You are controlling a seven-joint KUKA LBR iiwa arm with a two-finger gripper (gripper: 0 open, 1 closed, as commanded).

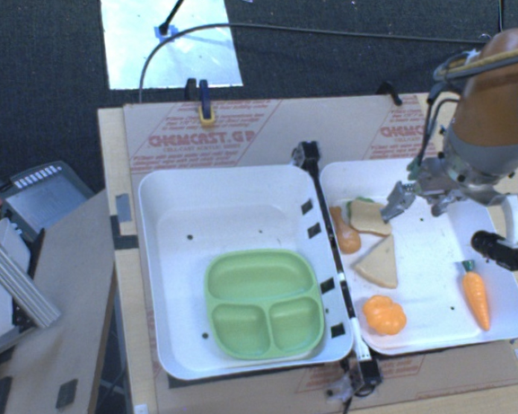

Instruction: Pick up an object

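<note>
The arm's grey two-finger pincer (401,200), jaws apart and holding nothing, hangs over the right white bin (507,315). Nearest is the green-and-cream toy sandwich slice (368,212); the descent should centre over it, clear of the divider.

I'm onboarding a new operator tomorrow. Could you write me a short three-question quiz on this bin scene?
1. True or false: the green tray lies in the left bin.
2. Which lies nearest the right bin's right edge? A) carrot B) orange pumpkin-like toy C) pale wedge
3. Fill in: the gripper hangs over the ___ bin.

Key: 1 true; 2 A; 3 right.
</note>
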